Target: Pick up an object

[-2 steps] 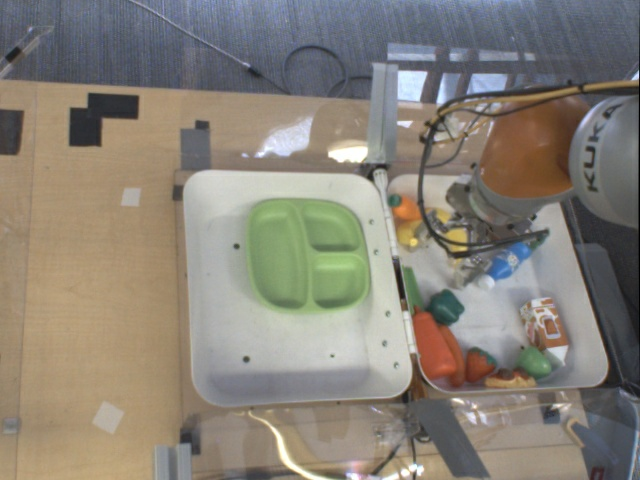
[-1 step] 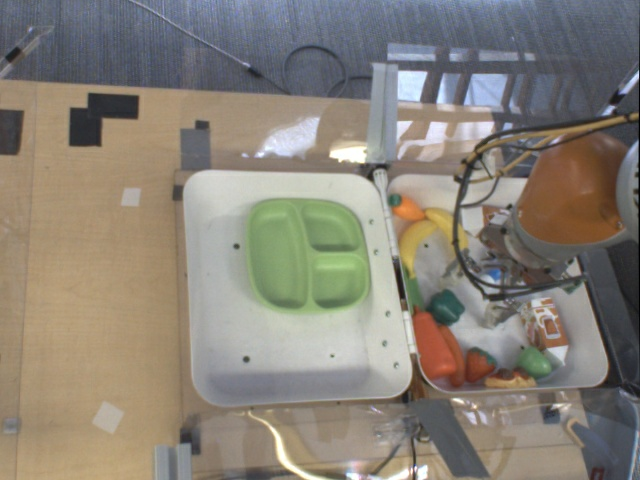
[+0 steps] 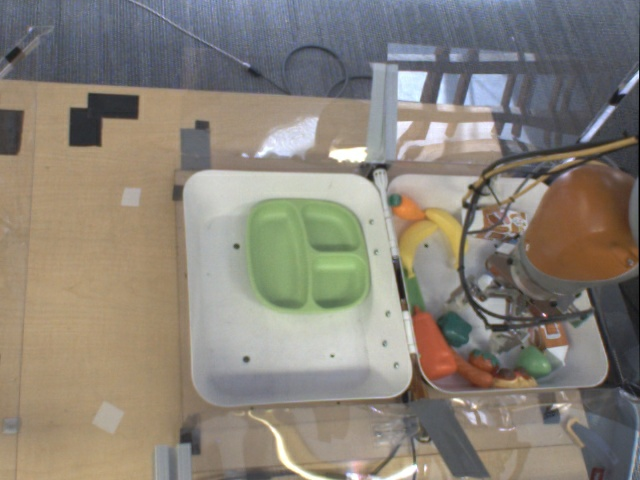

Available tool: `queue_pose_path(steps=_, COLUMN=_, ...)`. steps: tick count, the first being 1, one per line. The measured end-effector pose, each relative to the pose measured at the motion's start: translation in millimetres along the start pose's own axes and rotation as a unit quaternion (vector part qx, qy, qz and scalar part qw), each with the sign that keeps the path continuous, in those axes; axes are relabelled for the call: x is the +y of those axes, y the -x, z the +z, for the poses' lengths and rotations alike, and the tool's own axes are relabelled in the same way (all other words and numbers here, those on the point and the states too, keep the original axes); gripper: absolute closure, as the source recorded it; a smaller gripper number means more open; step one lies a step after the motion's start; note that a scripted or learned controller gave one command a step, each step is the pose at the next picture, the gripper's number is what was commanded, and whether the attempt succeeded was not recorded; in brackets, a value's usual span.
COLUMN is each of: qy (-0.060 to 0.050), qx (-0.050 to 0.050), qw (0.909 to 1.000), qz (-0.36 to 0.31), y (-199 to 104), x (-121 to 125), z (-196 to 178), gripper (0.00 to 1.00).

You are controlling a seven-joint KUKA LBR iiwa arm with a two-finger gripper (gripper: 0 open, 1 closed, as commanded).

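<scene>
The right bin (image 3: 590,373) holds several toy foods: a yellow banana (image 3: 432,230), a small orange piece (image 3: 407,208) at its back left, an orange carrot-like piece (image 3: 434,340), a dark green piece (image 3: 455,328), a red piece (image 3: 477,368) and a light green piece (image 3: 537,362) near the front. My arm's orange band (image 3: 585,223) hangs over the bin's right half with cables around it. The gripper (image 3: 510,308) reaches down below it among the toys, its fingers hidden by the wrist and cables.
The left bin (image 3: 220,348) carries a light green divided plate (image 3: 307,254) in its middle. A metal post (image 3: 381,108) stands behind the seam between the bins. Wooden bench surface stretches to the left, with black marker squares (image 3: 105,116) at the back.
</scene>
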State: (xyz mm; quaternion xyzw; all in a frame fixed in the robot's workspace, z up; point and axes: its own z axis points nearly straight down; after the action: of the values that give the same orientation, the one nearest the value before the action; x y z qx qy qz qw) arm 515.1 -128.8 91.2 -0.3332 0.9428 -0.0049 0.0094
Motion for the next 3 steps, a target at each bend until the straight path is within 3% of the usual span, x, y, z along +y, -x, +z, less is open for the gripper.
queue_pose_path(steps=1, qy=0.004, qx=0.003, qw=0.9896, qz=-0.144, y=-37.3, x=-44.6, z=-51.6, gripper=0.0)
queue_pose_path(steps=2, qy=0.005, qx=0.002, qw=0.9797, qz=-0.2, y=-26.9, x=-29.8, z=-0.4, gripper=0.0)
queue_pose_path(steps=3, qy=0.0, qx=0.0, qw=0.9763, qz=-0.216, y=46.6, x=-136.4, z=-92.7, gripper=0.0)
